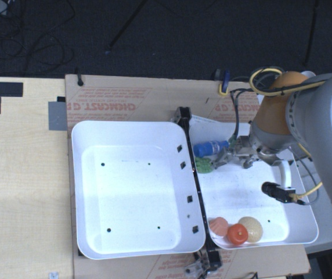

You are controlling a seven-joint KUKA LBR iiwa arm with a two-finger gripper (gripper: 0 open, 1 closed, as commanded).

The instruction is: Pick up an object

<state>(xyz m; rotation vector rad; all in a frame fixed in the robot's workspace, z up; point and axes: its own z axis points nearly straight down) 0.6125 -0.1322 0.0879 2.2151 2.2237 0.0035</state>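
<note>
My gripper [225, 155] hangs low over the upper left part of the right bin [305, 237]. It is right beside a blue bottle [206, 149] that lies on its side against the bin's left wall. A small green object [204, 165] sits just below the bottle, close to the gripper's tip. Whether the gripper touches either one is unclear. Three small things cluster at the bin's front edge: a pink piece [217, 225], a red-orange ball [237, 233] and a pale tan ball [251, 228].
The left bin [90, 156] stands beside the right one, with a black divider rail [192, 179] between them. The grey arm with its orange band [276, 112] covers the right bin's upper right. Cardboard lies under both bins.
</note>
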